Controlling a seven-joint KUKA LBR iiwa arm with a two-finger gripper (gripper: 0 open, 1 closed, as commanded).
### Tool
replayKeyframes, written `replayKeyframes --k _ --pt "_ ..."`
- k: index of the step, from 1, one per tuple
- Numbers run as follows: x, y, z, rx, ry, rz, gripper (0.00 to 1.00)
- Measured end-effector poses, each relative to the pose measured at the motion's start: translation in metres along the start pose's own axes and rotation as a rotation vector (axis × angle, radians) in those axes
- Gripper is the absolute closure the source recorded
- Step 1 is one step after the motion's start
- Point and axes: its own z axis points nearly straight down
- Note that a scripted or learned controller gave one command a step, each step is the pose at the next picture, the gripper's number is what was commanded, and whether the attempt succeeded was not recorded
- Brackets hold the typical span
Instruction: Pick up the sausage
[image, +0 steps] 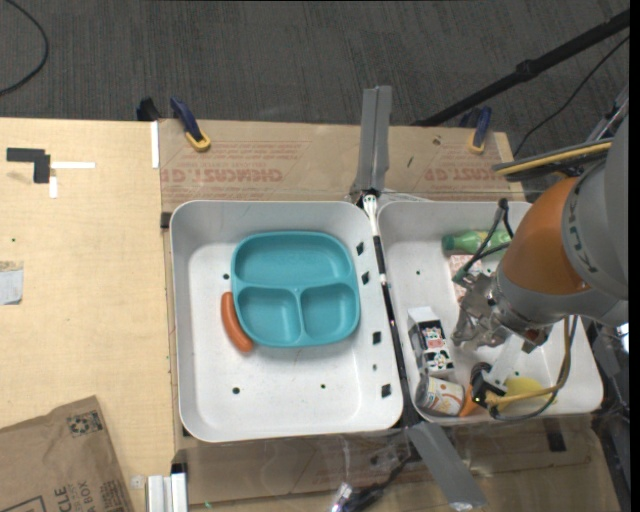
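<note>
Camera view, stock as seen. Bins: two, white and shallow, side by side. Left bin (190, 330) holds two items. One is the teal plate (296, 290), with three compartments and nothing lying in them. The other is the sausage (237, 322), orange-brown, flat on the bin floor against the plate's left rim, touching it or just beside it. Right bin (400, 250) holds at least three loose items: one green item (468, 241) at the far side, one small printed carton (428, 340) near the middle, and one tin (440, 396) on its side at the near edge. A pinkish patch beside the arm may be a fourth, too hidden to name. Arm (545, 250): one, reaching in over the right bin. Gripper (476, 328): one, low among the right bin's clutter, just beside the carton and well apart from the sausage; whether it is open or closed cannot be told, and nothing can be seen held in it. Risks: the gripper stands over the wrong bin, so closing here would take the carton or nothing. Crossing over, it could clip the wall between the bins. At the sausage, the plate rim crowds one side, so a descent could strike the plate, and the round sausage could roll or slip away.
</note>
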Motion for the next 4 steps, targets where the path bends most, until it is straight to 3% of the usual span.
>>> replayKeyframes --k 1,2,3,4 --pt "-0.072 0.018 -0.081 -0.005 0.001 -0.141 1.00" --pt "-0.032 -0.015 0.006 -0.002 0.001 0.157 1.00" --pt "-0.032 -0.015 0.006 -0.002 0.002 0.158 0.00" --pt "-0.032 -0.015 -0.002 0.002 0.000 0.159 1.00"
